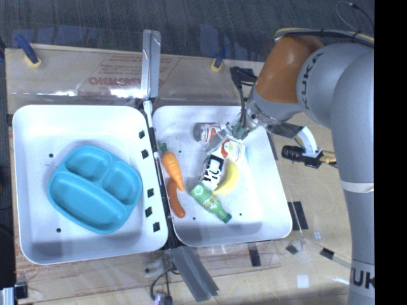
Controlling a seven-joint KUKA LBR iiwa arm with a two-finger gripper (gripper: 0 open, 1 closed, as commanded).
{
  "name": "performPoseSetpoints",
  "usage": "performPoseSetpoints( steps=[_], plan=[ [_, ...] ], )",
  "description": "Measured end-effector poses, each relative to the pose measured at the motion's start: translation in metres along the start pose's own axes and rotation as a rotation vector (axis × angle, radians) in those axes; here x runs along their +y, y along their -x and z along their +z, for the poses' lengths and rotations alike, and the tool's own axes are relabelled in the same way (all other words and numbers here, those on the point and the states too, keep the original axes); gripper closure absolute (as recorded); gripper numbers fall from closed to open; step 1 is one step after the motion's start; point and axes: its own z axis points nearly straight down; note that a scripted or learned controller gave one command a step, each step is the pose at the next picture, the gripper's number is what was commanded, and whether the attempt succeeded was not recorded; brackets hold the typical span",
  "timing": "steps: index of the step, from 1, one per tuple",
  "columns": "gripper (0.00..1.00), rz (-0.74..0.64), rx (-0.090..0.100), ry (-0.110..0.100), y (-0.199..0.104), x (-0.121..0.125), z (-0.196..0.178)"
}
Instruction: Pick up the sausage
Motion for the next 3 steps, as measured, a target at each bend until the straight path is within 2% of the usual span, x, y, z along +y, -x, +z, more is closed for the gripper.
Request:
performPoseSetpoints(
  steps=[1, 2, 3],
  plan=[
    [0.00, 0.020, -0.002, 0.000, 0.049, 0.005, 0.053],
    [0.00, 0.020, -0.002, 0.001, 0.050, 0.006, 0.052],
    [0.00, -0.145, 0.001, -0.001, 0.035, 0.010, 0.053]
  ],
)
